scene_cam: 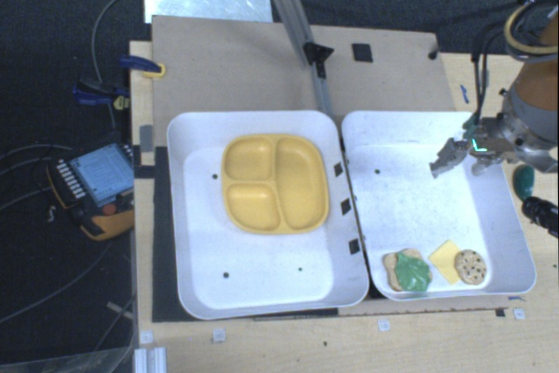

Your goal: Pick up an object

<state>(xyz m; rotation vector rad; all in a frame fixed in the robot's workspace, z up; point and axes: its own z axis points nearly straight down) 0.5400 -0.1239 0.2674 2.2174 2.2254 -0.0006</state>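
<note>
- The gripper point(447, 158) hangs over the right bin point(410, 214), near that bin's far right corner, with the grey arm point(533, 122) reaching in from the bench's right edge.
- Whether the gripper is open or closed cannot be told — it reads as a small grey blur; nothing shows in its grasp.
- Along the right bin's near edge lie three small things: a green piece on a tan base point(409, 271) toward the near left corner, a yellow wedge point(445, 260) just beside it, and a speckled round cookie point(471, 266) touching the wedge's right side.
- All three sit well apart from the gripper, toward the opposite side of the bin.
- The left bin point(262, 275) carries a yellow divided plate point(275, 183) — three compartments, set toward that bin's far edge.
</note>
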